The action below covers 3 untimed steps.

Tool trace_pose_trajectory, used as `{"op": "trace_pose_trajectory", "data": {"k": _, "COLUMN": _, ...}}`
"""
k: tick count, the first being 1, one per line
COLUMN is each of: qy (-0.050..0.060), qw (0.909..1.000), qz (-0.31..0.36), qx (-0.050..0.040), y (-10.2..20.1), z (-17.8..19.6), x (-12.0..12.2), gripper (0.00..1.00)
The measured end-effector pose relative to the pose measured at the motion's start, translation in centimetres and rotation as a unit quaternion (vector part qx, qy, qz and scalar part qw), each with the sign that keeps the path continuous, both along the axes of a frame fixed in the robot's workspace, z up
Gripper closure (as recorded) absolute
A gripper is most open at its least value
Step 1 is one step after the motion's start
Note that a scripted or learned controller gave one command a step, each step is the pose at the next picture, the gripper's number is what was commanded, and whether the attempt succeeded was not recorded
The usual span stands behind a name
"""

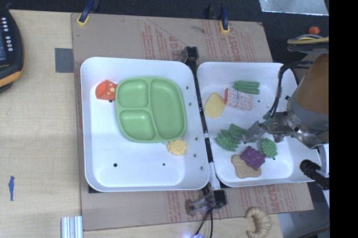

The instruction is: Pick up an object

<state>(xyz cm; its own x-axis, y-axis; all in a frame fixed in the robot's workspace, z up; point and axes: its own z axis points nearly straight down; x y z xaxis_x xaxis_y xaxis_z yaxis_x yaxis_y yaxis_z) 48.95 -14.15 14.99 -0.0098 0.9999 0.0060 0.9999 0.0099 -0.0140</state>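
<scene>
Camera view gives us 2 white bins side by side on the desk [39, 136]. We take the green divided plate [151, 109] in the left bin [95, 170] as our landmark. Touching its left edge lies a red toy [105, 90]; just below its lower right corner sits a small yellow piece [177, 147].

To the plate's right, across the divider, the right bin [279, 174] holds a yellow shape [214, 105], a white and red packet [239, 99], a green pod [246, 86], 2 leafy green pieces [230, 137], a ridged green piece [269, 148], and a purple object [252, 157] resting on a tan one [240, 169].

Farthest right of the plate, the pincer [260, 128] hangs low over that bin, near the leafy pieces. We cannot tell how far its fingers are parted, and we see nothing between them.
</scene>
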Motion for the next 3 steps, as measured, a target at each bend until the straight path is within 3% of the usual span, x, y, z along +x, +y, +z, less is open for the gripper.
{"op": "trace_pose_trajectory", "data": {"k": 1, "qy": -0.006, "qw": 1.0, "qz": 0.0, "qx": -0.0032, "y": 0.6, "z": -6.1, "x": 6.6, "gripper": 0.0}}
{"op": "trace_pose_trajectory", "data": {"k": 2, "qy": -0.009, "qw": 0.9999, "qz": -0.002, "qx": -0.0038, "y": -1.0, "z": -5.7, "x": 14.2, "gripper": 0.0}}
{"op": "trace_pose_trajectory", "data": {"k": 3, "qy": -0.006, "qw": 1.0, "qz": -0.002, "qx": -0.0023, "y": -3.4, "z": -5.7, "x": 16.8, "gripper": 0.0}}
